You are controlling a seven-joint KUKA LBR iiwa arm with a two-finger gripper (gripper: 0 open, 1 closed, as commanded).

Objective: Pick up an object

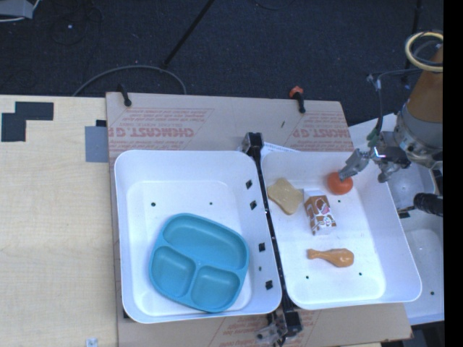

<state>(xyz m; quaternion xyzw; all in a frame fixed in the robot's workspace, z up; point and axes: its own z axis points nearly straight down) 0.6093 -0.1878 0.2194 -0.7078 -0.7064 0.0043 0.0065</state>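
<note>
The gripper (377, 159), fingers spread, hovers at the right bin's (405, 266) far edge beside the tomato (339, 183), which may roll away.

Light wooden bench (51, 215) carries cardboard sheet (217, 125) with red mirrored print, clamped at far edge by black clamp (126, 97) and orange-topped clamp (297, 97). Two shallow white bins sit side by side on cardboard, touching along middle: left bin (137, 186), right bin (394, 266). Black and grey patches (29, 118) mark bench surface at far left. Dark carpeted floor (217, 27) with cables beyond.
</note>
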